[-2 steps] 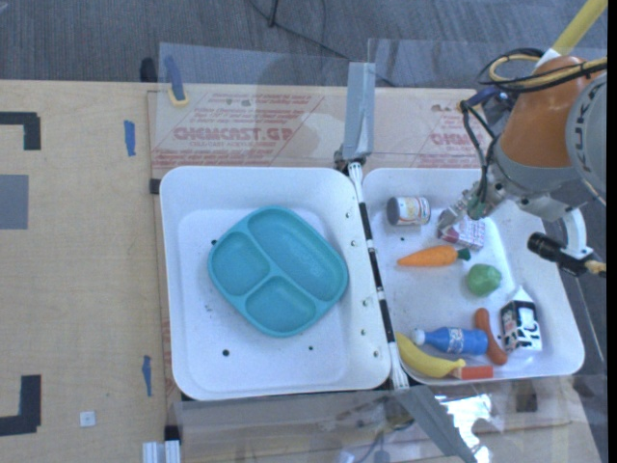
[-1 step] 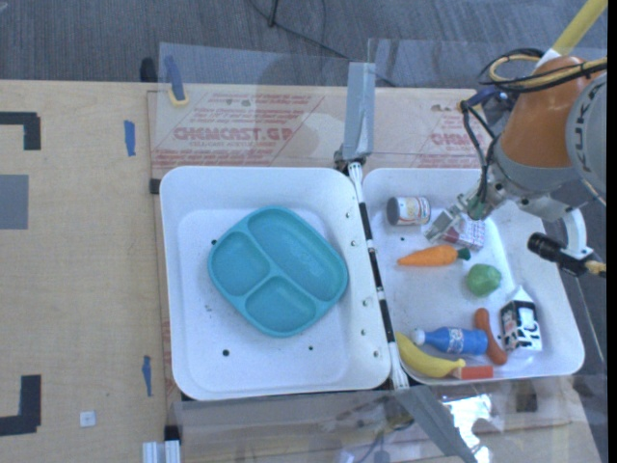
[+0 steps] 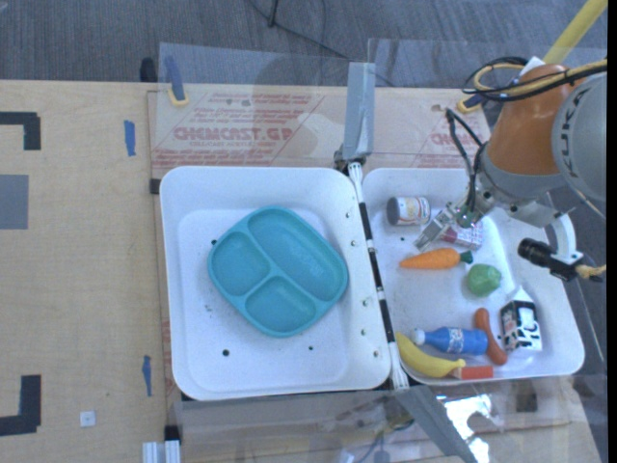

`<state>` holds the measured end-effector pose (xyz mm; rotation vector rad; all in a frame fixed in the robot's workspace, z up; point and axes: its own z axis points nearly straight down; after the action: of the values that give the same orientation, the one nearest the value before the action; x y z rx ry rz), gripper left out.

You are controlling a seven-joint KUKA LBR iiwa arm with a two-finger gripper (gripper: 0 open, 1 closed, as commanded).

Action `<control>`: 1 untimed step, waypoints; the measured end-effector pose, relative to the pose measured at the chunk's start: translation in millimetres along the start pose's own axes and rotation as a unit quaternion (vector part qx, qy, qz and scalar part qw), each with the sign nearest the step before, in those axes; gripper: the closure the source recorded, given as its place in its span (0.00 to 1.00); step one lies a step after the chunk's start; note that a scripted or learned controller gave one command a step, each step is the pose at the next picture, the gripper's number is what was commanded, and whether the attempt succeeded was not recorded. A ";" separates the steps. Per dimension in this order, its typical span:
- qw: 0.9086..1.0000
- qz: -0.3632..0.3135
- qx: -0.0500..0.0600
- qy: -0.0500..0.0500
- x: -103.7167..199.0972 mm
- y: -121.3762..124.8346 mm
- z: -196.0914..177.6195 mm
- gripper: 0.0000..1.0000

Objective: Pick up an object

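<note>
Still the approach step, to judge by the pincer (image 3: 453,225) low in the right bin (image 3: 564,360), fingers slightly parted and nothing between them (carrot (image 3: 431,258) just below, small jar (image 3: 409,209) just beside): next, lowering squarely onto the carrot before closing.

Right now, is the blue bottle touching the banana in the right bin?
Touching. In the camera view the blue bottle lies right along the top edge of the banana, overlapping it with no white bin floor showing between them.
</note>
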<state>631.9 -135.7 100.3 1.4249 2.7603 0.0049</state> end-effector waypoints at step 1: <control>1.000 0.001 -0.005 -0.006 -4.2 2.0 -13.6 1.00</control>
<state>635.5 -137.8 114.0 1.4219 2.7450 0.0107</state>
